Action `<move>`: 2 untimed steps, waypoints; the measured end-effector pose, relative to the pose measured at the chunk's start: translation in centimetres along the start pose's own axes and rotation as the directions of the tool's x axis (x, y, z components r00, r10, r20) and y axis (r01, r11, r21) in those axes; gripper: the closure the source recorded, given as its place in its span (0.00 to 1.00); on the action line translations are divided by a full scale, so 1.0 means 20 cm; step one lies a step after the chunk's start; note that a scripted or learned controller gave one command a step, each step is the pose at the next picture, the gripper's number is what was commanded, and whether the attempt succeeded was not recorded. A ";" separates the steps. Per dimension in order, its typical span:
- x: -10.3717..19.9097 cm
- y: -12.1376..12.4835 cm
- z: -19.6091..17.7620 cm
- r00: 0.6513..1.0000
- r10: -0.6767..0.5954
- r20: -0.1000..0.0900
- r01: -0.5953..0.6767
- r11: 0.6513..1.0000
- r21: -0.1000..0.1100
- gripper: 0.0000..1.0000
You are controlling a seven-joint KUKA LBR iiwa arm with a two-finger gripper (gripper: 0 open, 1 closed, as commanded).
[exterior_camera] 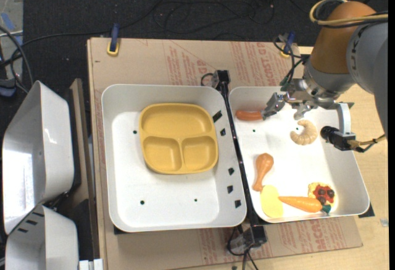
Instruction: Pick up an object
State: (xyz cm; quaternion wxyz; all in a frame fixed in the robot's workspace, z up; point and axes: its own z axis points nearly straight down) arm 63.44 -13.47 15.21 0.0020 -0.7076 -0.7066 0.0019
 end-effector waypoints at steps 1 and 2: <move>0.00 -0.01 0.27 1.000 0.000 0.000 0.000 1.000 0.000 0.00; 0.00 0.01 0.20 1.000 -0.001 0.001 0.001 1.000 -0.008 1.00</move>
